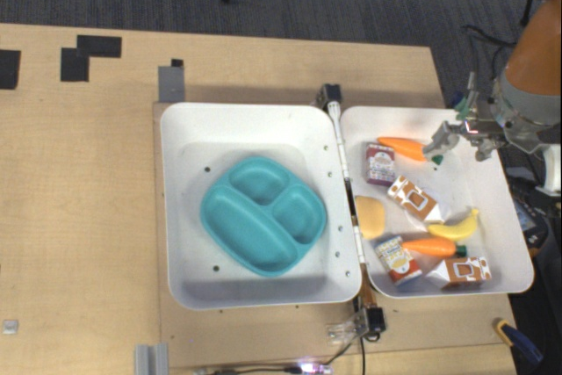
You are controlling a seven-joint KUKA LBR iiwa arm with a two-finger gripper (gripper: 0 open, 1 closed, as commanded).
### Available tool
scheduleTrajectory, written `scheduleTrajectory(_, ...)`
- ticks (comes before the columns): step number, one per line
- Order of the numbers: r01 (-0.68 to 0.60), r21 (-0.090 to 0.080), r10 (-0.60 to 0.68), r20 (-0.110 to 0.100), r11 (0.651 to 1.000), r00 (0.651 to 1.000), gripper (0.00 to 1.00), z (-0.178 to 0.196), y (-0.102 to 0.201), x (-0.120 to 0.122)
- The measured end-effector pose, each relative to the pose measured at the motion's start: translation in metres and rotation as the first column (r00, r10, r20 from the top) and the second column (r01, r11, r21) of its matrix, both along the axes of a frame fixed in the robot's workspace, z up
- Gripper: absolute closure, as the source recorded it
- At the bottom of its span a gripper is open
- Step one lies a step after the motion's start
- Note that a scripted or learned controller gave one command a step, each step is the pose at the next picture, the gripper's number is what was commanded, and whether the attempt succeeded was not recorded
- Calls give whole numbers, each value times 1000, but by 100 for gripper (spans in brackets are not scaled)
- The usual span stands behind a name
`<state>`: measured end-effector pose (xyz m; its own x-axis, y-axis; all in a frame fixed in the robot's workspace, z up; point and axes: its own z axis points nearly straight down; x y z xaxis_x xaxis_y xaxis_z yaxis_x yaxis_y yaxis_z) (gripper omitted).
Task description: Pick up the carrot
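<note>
I see the gripper (458, 139) spread, holding nothing; the carrot (401, 147) lies just left, long axis crosswise.

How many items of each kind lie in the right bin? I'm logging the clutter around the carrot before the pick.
Orange tapered plastic carrots: 2
Yellow curved plastic banana: 1
Small printed cardboard cartons and packets: 4
Round tan flat piece: 1
Total: 8
</note>
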<state>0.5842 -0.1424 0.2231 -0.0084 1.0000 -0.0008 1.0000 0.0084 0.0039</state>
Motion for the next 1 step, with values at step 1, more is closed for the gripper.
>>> scheduleTrajectory(1, -5, 2, 5, -13, 1000, 1000, 0, -132, -14, 39)
